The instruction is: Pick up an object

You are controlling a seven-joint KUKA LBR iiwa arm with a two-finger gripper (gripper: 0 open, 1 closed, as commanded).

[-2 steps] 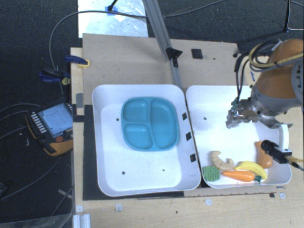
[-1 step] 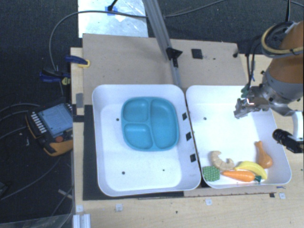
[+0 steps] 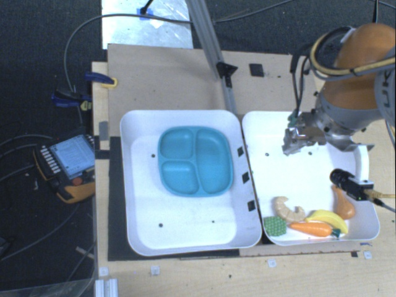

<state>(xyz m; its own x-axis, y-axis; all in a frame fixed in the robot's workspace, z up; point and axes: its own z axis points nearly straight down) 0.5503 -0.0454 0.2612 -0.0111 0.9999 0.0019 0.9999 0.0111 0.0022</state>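
Your gripper point(image 3: 297, 140) hovered over the right bin point(image 3: 266, 184), its grip state impossible to tell; the carrot point(image 3: 311, 229) lay toward the near edge below it, long axis running left-right.

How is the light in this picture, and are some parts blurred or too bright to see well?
In the camera view the light is soft and even; the right bin is washed out to near white around the gripper, which looks slightly blurred; a shiny sheet at the top gives strong glare; the blue plate is clear, with faint shadow; the toy food is small and soft in detail.
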